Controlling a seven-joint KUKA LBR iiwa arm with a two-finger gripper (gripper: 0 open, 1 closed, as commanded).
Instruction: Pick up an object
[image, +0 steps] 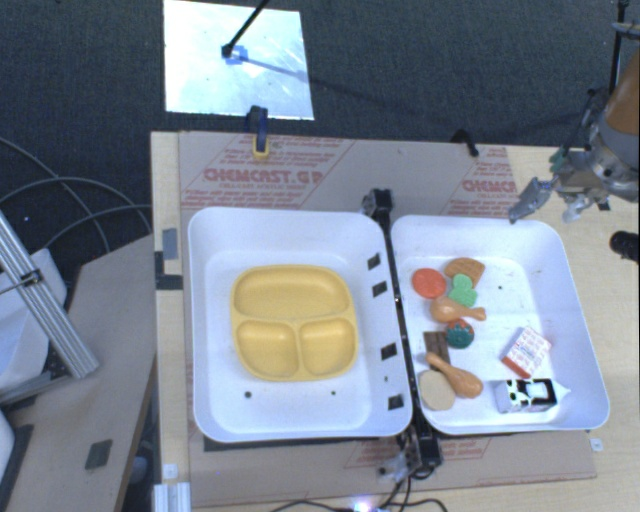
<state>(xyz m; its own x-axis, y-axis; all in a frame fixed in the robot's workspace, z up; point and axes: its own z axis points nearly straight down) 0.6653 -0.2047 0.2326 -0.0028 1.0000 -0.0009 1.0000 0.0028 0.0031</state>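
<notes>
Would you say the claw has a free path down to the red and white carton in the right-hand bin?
Probably yes. The claw hangs above the bin's far right corner, and the carton lies apart from the other toys with nothing over it.

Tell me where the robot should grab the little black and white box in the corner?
Probably across the narrow middle of the black and white box, coming straight down from above. It lies flat near the right bin's front wall, with free space on its long sides, clear of the red and white packet.
</notes>
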